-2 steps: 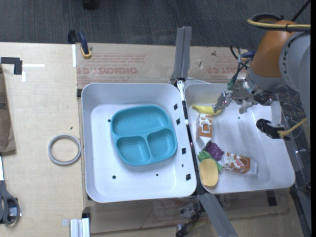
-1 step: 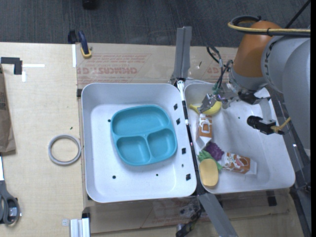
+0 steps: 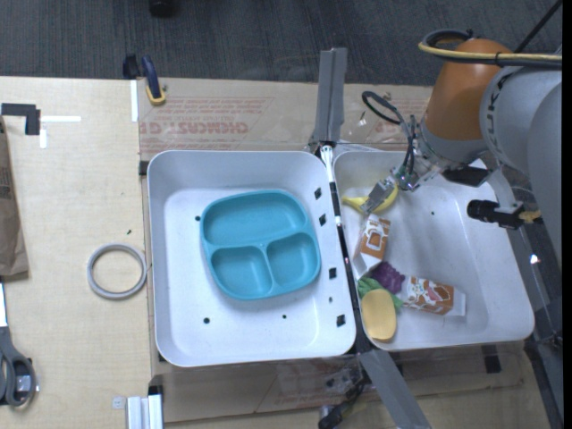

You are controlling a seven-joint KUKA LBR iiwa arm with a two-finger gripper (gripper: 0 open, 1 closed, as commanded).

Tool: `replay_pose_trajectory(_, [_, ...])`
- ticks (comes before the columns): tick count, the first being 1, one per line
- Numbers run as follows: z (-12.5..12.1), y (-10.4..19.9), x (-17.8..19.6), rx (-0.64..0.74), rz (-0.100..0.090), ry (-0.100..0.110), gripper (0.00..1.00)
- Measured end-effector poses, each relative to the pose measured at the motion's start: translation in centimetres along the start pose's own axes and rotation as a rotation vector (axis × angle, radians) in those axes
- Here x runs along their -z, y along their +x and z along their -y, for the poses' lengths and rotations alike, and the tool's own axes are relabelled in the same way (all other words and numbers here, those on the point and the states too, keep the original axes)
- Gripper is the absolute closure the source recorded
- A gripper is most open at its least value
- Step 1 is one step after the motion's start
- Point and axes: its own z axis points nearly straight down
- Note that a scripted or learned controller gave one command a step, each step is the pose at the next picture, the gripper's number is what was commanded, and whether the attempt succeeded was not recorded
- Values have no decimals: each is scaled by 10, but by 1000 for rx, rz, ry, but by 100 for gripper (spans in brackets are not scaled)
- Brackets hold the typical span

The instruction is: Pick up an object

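The end effector (image 3: 399, 184) sits low in the right bin (image 3: 500, 266), right beside the yellow banana (image 3: 371, 201) at its lower left, seemingly lined up for a grab, though whether it is clenched or released I cannot tell.

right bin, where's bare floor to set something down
Bare floor runs along the right bin's right half, from below the gripper to the front rim. The left side is crowded: banana, carton, purple toy, packet, yellow piece.
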Motion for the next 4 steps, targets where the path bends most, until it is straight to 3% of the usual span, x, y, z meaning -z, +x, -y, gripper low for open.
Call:
replay_pose_trajectory(1, [1, -2, 10, -5, 2, 0, 100])
replay_pose_trajectory(2, [1, -2, 10, -5, 2, 0, 0])
replay_pose_trajectory(3, [43, 28, -4, 262, -1, -2, 0])
replay_pose_trajectory(4, [83, 63, -4, 115, -1, -2, 0])
